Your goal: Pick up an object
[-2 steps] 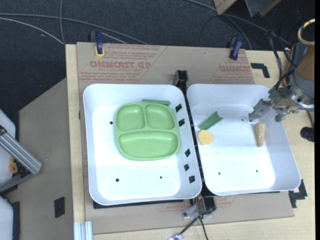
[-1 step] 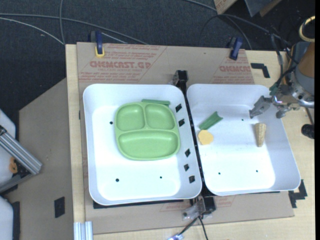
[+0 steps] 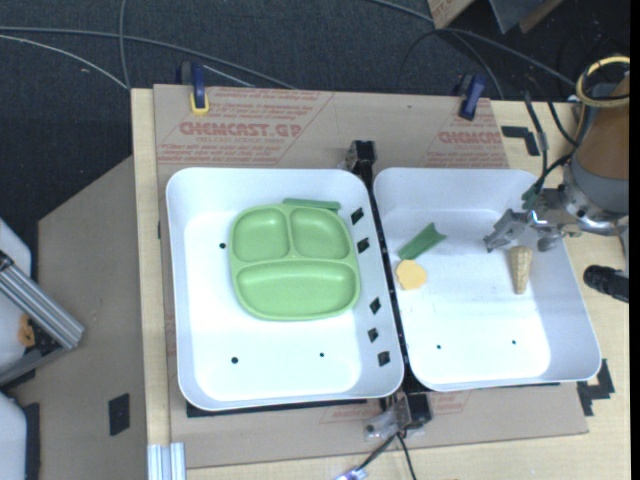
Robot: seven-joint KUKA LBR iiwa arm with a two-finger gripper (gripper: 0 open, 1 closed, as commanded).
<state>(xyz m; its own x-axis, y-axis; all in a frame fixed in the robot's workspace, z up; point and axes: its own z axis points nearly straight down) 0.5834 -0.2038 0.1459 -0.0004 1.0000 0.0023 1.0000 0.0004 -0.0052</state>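
Here my pincer (image 3: 522,230) hangs over the far right part of the right bin (image 3: 560,363), with my grey arm (image 3: 600,158) coming in from the right. Whether its tips are spread or drawn together I cannot tell from this slant, and I see nothing clearly caught between them. Just on the near side of it lies a tan cone-shaped piece (image 3: 520,267) on the bin floor, lengthwise from far to near. Over toward the left of the same bin lie a green strip (image 3: 421,241), tilted, and a small yellow round piece (image 3: 411,275) just near of it, the two almost touching. The left bin (image 3: 200,368) bears a green divided plate (image 3: 294,263) with three compartments, and a dark green flat piece (image 3: 312,205) peeks out along its far edge.
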